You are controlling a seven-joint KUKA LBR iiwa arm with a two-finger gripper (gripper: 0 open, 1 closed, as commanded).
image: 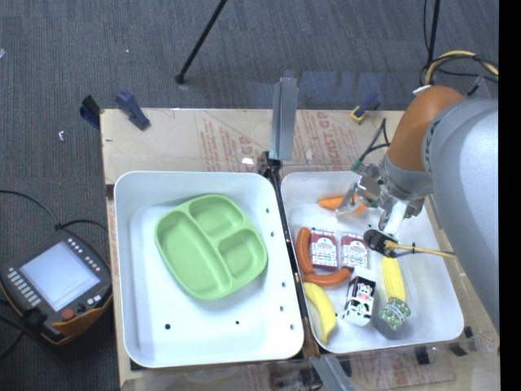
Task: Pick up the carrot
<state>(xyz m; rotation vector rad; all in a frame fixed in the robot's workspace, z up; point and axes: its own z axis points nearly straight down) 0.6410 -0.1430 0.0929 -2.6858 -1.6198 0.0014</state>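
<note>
The carrot (pixel 332 203) is a small orange piece lying near the back of the right bin (pixel 444 300), pointing left. My gripper (pixel 372 207) hangs low just to its right, reaching in from the orange-banded wrist. It stands open, and its left finger (pixel 356 195) is over the carrot's right end. Nothing is held between the fingers.
In the right bin lie two sausages (pixel 305 249), two red-and-white packets (pixel 339 251), a banana (pixel 322 309), a cow-print carton (pixel 361 300), a corn cob (pixel 392 277) and a small jar (pixel 393 314). The left bin (pixel 138 332) holds a green divided plate (pixel 212 244).
</note>
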